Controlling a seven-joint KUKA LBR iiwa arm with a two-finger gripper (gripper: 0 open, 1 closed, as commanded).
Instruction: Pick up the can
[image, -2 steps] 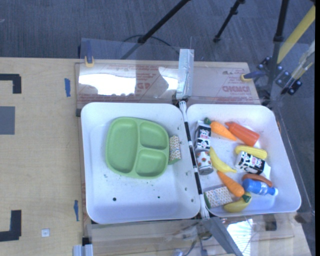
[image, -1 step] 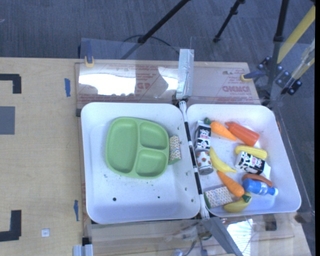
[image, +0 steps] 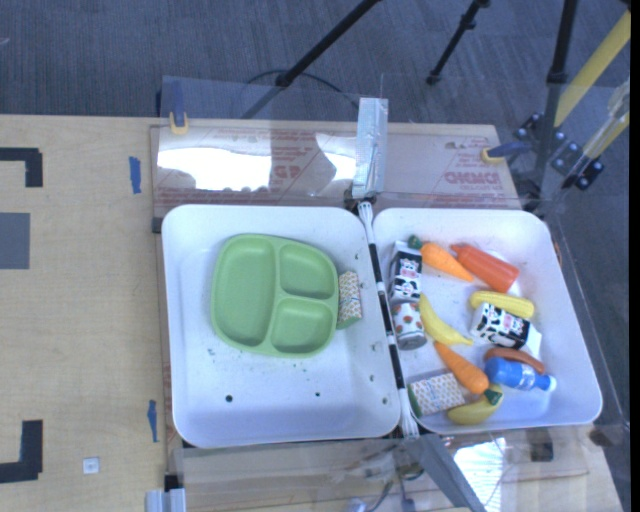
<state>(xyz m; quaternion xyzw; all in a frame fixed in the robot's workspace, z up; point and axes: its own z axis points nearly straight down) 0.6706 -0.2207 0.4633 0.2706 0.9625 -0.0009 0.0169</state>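
We judge the task not yet begun: the can (image: 408, 324) lies on its side in the right bin (image: 560, 300), hard against that bin's left wall, with nothing gripping or lifting it. It is small and soft in this view, so we take the short cylinder with the pale end cap for the can, though we would not swear to its label. Just beyond it on the far side sits a black-and-white carton (image: 405, 272), seemingly touching it, and a banana (image: 432, 322) lies just beside it on the right, so the can is hemmed in on three sides. A patterned packet (image: 435, 392) rests nearer to us, apart from the can. The left bin (image: 200, 400) carries a green divided plate (image: 275, 295). As for the gripper, we cannot tell whether it is open or closed. The whole job therefore remains, in our view: reaching in over the can, closing on it in the tight gap between wall and banana, and lifting it clear.
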